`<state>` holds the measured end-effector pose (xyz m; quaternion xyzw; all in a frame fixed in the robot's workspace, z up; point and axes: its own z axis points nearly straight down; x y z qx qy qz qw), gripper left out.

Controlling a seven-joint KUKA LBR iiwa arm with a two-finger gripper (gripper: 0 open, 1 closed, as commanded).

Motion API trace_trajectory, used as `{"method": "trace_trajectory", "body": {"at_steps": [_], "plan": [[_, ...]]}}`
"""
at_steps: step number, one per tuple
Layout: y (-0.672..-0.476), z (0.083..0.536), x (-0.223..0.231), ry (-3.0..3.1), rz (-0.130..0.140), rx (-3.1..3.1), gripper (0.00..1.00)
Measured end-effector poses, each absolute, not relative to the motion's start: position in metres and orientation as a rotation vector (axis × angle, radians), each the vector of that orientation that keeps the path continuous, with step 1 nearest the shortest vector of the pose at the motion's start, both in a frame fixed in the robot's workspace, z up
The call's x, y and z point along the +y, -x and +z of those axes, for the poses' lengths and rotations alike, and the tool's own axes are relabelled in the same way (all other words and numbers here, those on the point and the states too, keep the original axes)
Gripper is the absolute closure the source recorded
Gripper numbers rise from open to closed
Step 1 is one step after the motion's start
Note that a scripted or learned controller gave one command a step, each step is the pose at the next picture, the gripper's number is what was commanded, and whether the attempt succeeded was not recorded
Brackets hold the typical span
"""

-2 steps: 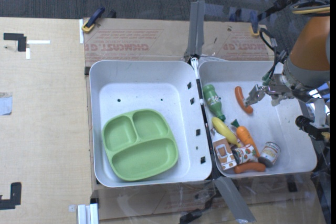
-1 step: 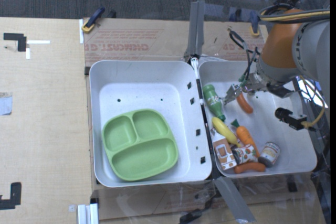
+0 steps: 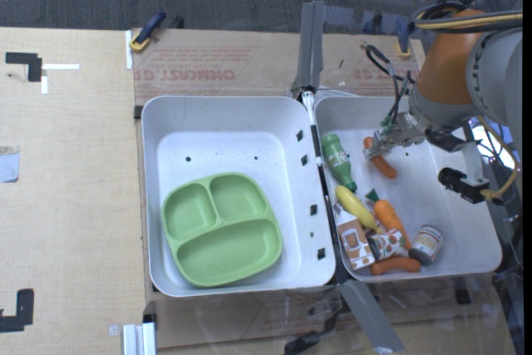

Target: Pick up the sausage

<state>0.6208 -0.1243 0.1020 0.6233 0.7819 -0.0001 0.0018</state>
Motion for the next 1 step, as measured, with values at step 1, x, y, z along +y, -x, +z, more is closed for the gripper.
{"method": "trace_trajectory", "body": {"at_steps": [1], "plan": [[-0.6595, 0.1927, -0.0605, -1.817, 0.000, 2.560, 1.00]]}}
